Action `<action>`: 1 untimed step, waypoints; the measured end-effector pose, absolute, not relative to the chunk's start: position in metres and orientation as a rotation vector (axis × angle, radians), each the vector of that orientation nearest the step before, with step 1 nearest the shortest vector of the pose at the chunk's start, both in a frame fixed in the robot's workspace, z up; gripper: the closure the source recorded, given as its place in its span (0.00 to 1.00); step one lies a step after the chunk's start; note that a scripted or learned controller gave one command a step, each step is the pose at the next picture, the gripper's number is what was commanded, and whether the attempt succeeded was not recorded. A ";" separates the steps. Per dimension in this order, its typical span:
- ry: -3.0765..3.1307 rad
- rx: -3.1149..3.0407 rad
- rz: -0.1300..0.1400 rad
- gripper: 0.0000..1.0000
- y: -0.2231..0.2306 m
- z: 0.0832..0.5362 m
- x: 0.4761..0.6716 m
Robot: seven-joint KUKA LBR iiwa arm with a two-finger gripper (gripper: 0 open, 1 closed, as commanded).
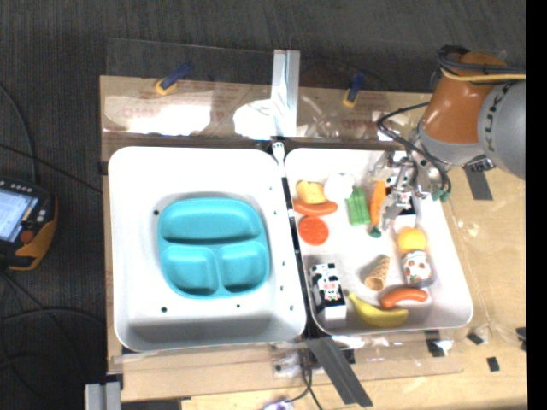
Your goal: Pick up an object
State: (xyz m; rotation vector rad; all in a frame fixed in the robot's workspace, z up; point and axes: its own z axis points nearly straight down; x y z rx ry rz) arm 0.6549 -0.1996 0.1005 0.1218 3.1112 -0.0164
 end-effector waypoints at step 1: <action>3.123 0.184 -0.002 0.00 -0.134 0.090 0.634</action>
